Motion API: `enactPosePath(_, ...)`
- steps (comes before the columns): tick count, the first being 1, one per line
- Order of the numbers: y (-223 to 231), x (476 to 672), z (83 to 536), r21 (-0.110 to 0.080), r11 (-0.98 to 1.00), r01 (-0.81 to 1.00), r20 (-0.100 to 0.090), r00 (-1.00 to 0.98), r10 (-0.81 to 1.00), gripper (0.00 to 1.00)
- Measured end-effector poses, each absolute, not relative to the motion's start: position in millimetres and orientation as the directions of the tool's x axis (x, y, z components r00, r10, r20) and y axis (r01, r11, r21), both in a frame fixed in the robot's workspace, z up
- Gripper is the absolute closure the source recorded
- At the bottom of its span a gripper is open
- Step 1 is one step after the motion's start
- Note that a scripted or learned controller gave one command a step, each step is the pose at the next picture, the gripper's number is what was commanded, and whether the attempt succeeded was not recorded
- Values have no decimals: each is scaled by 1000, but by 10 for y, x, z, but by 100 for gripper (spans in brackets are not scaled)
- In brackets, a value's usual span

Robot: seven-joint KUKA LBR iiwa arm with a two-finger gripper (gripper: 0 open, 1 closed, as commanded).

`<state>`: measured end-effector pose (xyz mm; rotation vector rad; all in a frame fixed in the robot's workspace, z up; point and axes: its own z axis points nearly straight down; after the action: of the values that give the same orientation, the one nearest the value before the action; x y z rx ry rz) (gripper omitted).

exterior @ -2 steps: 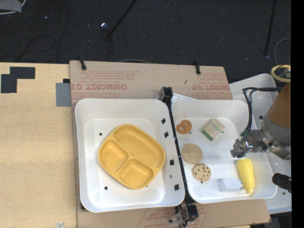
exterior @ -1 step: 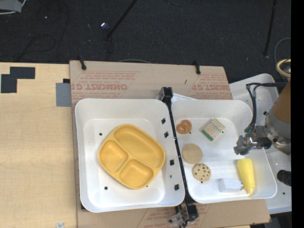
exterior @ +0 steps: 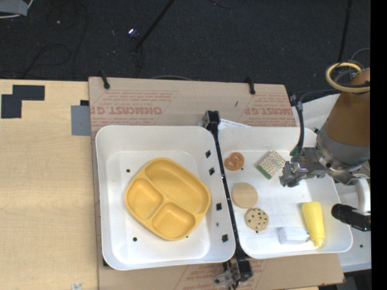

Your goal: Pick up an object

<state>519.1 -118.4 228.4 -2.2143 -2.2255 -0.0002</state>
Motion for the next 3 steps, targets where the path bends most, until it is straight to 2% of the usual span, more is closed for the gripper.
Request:
enactPosePath(1, -748, 5441, 2205, -2, 4, 1000, 1, -4, 1000, 100)
enactPosePath(3, 238, 5797, 2401, -1, 5, 1000, 2, -5, 1000, 100)
